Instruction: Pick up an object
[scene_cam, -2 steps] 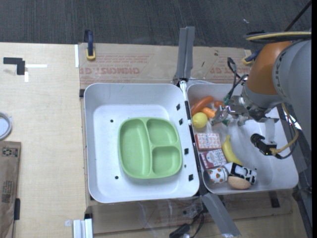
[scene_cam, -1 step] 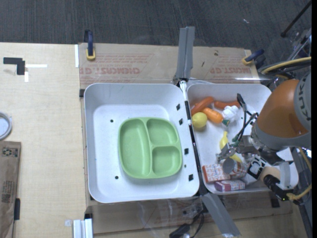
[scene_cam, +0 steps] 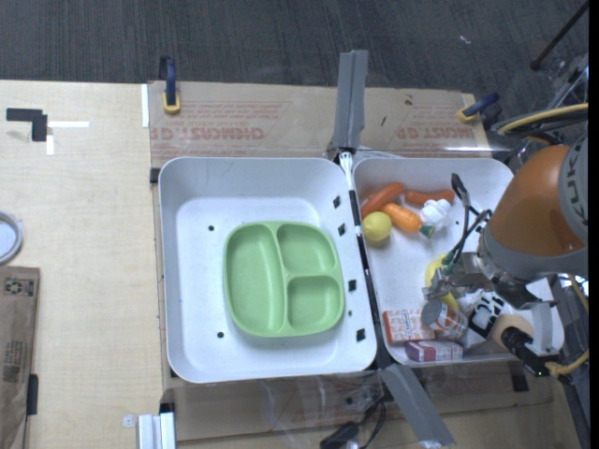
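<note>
The gripper (scene_cam: 440, 293) is lowered into the right bin (scene_cam: 412, 251), near a small carton (scene_cam: 404, 325). Whether anything is pinched cannot be told. No object is seen lifted yet.

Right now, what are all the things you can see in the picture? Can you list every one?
bins: 2, white, side by side on the bench
divided plate: 1, green, three compartments, in the left bin
lemon: 1, yellow, right bin, far end
carrots: at least 2, orange, right bin, beside the lemon
small cartons: 2, red and white, right bin, near corner
clamps: 2, blue and yellow, far edge of the bench
tape roll: 1, at the left edge
arm: 1, grey with orange band, from the right
gripper: 1, low in the right bin above the cartons
</note>
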Controlling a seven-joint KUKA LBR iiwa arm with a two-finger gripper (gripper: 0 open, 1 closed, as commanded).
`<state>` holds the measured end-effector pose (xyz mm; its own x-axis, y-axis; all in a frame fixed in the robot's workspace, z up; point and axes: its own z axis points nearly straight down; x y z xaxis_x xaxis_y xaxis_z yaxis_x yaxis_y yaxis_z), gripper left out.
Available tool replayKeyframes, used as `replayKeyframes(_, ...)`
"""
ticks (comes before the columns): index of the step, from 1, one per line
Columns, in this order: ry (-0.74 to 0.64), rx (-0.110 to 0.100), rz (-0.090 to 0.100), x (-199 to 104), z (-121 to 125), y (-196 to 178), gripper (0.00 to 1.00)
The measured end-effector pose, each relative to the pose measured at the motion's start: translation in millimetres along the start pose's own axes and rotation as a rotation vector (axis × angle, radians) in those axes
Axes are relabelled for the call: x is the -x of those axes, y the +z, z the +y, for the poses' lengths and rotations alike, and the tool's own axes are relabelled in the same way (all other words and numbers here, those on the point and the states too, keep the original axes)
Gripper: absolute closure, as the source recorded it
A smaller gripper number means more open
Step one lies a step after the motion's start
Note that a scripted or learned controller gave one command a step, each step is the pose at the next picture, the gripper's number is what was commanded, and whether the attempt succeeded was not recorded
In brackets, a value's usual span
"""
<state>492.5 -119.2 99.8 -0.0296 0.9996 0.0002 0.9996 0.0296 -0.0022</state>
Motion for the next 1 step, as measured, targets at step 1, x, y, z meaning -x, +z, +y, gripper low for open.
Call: replayKeyframes(1,-0.122,0.001,-0.001,-34.9,74.1,-91.5,1.0)
